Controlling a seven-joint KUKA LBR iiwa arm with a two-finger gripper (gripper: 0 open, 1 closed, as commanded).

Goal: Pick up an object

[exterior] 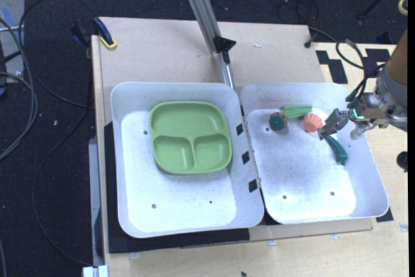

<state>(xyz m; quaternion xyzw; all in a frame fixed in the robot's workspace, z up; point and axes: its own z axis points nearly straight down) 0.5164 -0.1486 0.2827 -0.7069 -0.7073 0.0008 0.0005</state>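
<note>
Grey arm enters from the right, wrist low over the right bin [311,201]. Gripper [343,126] hangs with fingers parted, nothing between them, just beside an orange-pink toy [314,122] and above a teal piece [338,150]. Green divided plate [191,137] occupies the left bin [175,207].

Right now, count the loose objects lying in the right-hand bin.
4. A green-and-red ball, a green stick behind it, an orange shell-like piece, and a teal piece below the gripper. The gripper may hide more.
</note>
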